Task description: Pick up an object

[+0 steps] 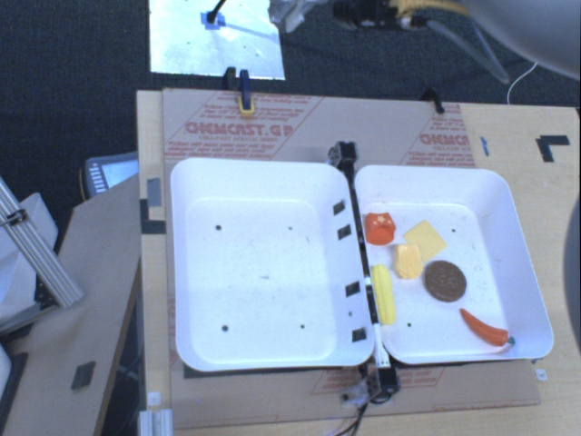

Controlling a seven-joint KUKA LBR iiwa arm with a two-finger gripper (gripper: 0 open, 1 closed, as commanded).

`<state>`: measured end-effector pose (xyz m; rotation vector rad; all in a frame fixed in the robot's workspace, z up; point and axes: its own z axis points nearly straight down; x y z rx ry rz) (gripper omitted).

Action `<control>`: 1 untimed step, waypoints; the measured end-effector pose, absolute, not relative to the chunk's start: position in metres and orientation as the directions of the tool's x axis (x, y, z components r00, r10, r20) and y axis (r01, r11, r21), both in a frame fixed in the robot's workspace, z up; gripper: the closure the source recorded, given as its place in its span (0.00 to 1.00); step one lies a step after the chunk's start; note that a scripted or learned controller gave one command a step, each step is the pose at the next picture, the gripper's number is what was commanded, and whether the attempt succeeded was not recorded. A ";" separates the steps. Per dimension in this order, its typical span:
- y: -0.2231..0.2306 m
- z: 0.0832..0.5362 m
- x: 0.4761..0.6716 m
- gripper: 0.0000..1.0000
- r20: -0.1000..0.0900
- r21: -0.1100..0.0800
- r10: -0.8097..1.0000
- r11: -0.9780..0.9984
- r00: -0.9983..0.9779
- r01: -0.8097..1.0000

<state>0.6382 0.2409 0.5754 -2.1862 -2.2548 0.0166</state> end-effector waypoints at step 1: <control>0.242 0.584 0.639 1.00 -0.008 -0.010 0.999 0.035 -0.035 0.999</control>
